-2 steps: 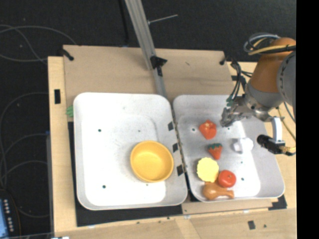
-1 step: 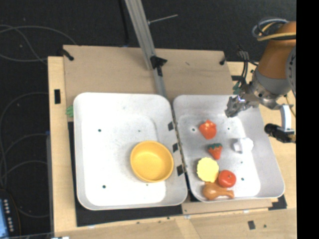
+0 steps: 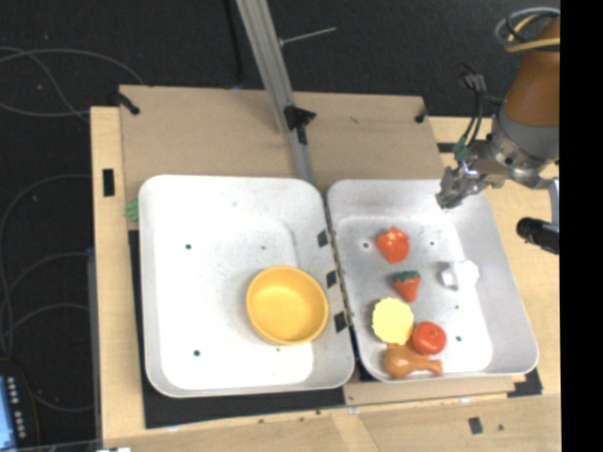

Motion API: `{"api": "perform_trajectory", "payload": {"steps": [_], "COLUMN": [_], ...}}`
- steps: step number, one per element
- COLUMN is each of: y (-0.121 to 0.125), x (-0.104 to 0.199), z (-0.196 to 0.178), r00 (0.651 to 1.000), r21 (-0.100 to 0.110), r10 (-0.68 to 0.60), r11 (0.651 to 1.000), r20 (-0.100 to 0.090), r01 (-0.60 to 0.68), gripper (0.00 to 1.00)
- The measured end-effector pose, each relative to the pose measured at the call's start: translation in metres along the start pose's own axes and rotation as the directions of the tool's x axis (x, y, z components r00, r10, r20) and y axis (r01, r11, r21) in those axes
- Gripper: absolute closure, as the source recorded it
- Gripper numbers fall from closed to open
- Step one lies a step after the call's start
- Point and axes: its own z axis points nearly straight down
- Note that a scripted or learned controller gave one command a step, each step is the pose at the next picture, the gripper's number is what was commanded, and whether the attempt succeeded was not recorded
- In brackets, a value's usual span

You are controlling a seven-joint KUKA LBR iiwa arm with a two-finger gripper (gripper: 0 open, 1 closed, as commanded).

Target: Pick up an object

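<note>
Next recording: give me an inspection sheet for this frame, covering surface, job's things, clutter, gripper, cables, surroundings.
Surface: tan bench bearing two shallow white bins, left bin and right bin, side by side.
Job's things: in the right bin, red pepper-like toy, small strawberry toy, yellow ridged round toy, red tomato toy, brown drumstick toy, small white object. Yellow plastic bowl in the left bin.
Clutter: nothing seen.
Gripper: two-finger gripper above the right bin's far corner, holding nothing visible.
Cables: thin cables on the dark floor, left.
Surroundings: slanted grey metal rail.
</note>
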Motion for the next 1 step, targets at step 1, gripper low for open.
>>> {"api": "perform_trajectory", "payload": {"steps": [1], "y": [0.0011], "x": [-0.0005], "z": [-0.0255], "r00": [1.0], "r21": [-0.002], "r10": [-0.001], "r11": [1.0], "r20": [-0.001], "r01": [0.001], "gripper": [1.0]}}
